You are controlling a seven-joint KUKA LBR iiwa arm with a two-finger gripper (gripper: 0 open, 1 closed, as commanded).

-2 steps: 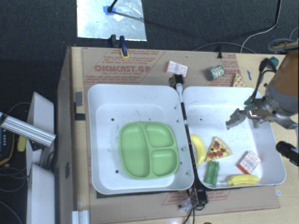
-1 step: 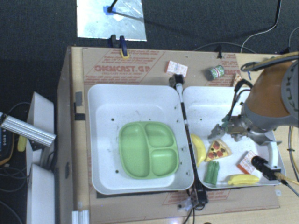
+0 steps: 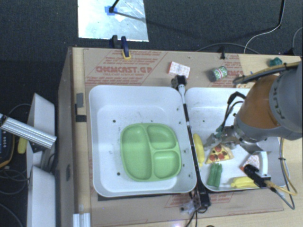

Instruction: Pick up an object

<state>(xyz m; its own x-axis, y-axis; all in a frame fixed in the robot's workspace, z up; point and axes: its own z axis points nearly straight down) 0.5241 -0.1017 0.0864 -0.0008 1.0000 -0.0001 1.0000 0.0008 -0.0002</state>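
we see gripper [image 3: 221, 137] low in right bin [image 3: 208, 103], just above pizza slice toy [image 3: 220, 153] near bin's front edge; likely lining up pick. we cannot tell finger spread or any hold. green divided plate [image 3: 150, 151] sits in left bin [image 3: 109, 103].

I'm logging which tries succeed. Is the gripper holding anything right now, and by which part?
It cannot be told. The gripper sits low in the right bin, just above the pizza slice toy, but nothing shows between its fingers.

Green divided plate [image 3: 150, 151] in left bin [image 3: 102, 108]
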